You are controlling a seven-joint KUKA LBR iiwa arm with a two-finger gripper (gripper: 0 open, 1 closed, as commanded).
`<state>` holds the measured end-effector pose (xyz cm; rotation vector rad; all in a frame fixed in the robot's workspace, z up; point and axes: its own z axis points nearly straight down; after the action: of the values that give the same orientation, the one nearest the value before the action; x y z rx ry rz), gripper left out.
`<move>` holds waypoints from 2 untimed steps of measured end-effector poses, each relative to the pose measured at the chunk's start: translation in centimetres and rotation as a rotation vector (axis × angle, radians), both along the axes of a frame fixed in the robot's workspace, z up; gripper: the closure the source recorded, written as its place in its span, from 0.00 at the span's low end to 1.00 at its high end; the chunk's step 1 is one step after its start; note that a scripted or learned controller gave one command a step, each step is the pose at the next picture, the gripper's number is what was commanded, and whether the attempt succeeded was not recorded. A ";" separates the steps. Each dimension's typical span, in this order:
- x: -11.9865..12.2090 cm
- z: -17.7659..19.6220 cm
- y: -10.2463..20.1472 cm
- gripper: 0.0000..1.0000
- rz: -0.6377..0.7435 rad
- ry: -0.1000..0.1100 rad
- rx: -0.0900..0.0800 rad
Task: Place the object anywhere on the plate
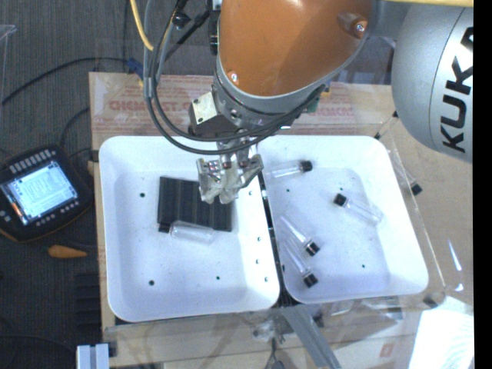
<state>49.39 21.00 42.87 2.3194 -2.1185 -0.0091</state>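
Vial (192, 231) lay on the black plate (184, 202) near the left bin's (123, 283) centre, jaws' state unclear; placement seemed finished, next move being withdrawal.

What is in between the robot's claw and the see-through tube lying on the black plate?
The camera view shows only the ribbed black rectangular plate between the two-finger gripper and the clear plastic tube. The tube lies across the plate's lower edge.

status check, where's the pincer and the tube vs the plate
Pincer low over the black plate's right edge. One clear tube lies across the plate's lower edge, left bin. Four more tubes in the right bin. Nothing blocking.
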 end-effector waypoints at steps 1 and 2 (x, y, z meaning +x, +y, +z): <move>-0.8 0.3 1.7 1.00 0.382 -0.001 0.003; -0.8 0.3 2.4 1.00 0.774 0.000 0.006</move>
<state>48.55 23.44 43.13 2.9497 -1.0871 -0.0143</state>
